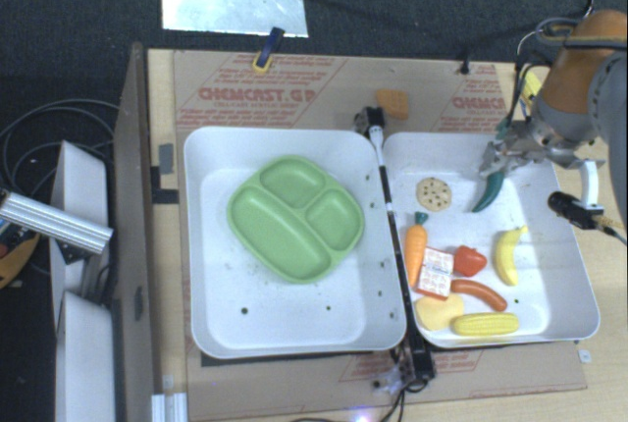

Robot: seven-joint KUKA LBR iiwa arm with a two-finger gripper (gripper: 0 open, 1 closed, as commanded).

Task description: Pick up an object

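Note:
My gripper (498, 161) is over the back right part of the right bin (579, 297), reaching in from the right. It is shut on the upper end of a slim dark green pepper (488, 193), which hangs tilted down-left from the fingers above the bin floor. Lying in the same bin are a round cookie (433, 193), a carrot (415, 248), a red-and-white packet (437, 274), a red tomato (471, 261), a banana (506, 254), a sausage (479, 293), a corn cob (483, 323) and a pale yellow piece (438, 312).
The left bin (221, 312) holds a green divided plate (296, 217). A small orange block (392, 103) sits on the cardboard behind the bins. The ridge between the bins (390, 214) runs just left of the carrot.

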